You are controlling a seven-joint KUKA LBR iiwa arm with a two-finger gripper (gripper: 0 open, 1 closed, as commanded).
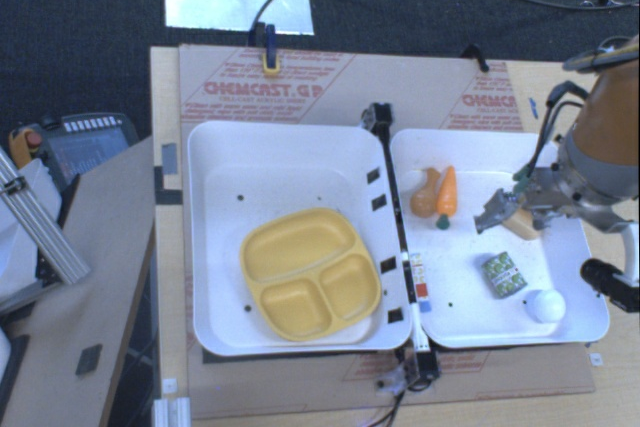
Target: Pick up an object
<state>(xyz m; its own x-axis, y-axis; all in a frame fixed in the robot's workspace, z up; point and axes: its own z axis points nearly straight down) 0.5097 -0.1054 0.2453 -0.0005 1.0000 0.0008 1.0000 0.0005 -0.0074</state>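
Observation:
The right bin (470, 330) holds an orange carrot (447, 192) beside a tan pear-shaped piece (425, 194), both near its back left. A small green box (503, 274) lies toward the front, with a white ball (545, 305) at the front right. My gripper (492, 214) hangs over the middle right of this bin, pointing left. A tan block (519, 226) shows just under and behind it, partly hidden by the gripper body. Whether the gripper touches the block is unclear.
The left bin (215, 215) holds a yellow divided tray (310, 270). A black divider with clips (392, 215) runs between the bins. The arm's orange band (610, 115) rises at the right edge. A pendant (85, 150) sits off the bench at the left.

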